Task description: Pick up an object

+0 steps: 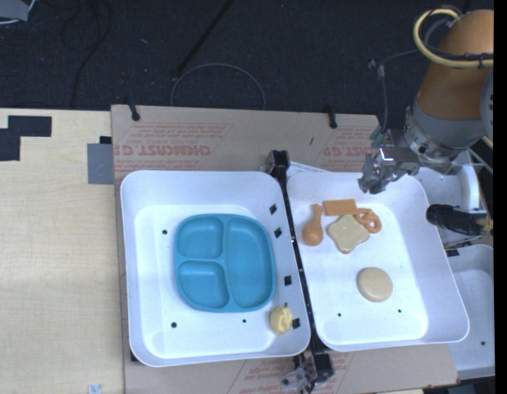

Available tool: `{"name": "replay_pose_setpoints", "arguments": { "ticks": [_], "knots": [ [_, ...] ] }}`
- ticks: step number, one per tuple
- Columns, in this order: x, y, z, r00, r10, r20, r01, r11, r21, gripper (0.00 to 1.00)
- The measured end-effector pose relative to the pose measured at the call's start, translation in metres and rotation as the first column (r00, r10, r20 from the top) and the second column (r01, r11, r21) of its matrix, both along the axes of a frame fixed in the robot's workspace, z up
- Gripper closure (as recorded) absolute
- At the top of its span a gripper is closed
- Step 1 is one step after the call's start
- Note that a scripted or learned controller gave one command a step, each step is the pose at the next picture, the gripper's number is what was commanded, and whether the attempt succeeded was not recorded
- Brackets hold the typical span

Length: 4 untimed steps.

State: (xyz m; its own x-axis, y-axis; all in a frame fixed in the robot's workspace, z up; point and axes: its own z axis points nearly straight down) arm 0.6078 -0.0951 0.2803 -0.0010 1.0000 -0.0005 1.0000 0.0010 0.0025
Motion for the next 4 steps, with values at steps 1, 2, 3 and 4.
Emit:
{"name": "replay_pose_setpoints", "arguments": {
  "ticks": [1,2,3,4],
  "knots": [
    [-0.011,0.052,0.001,1.0,0.003,-0.006,-0.003,1.0,0.002,1.0],
    [-0.028,0.092,-0.013,1.0,0.002,-0.008,-0.002,1.0,0.002,1.0],
    [-0.047,0.137,-0.026,1.0,0.002,-0.009,-0.002,1.0,0.001,1.0],
    [-0.05,0.184,-0.044,1.0,0.002,-0.009,-0.002,1.0,0.001,1.0]
  ]
}}
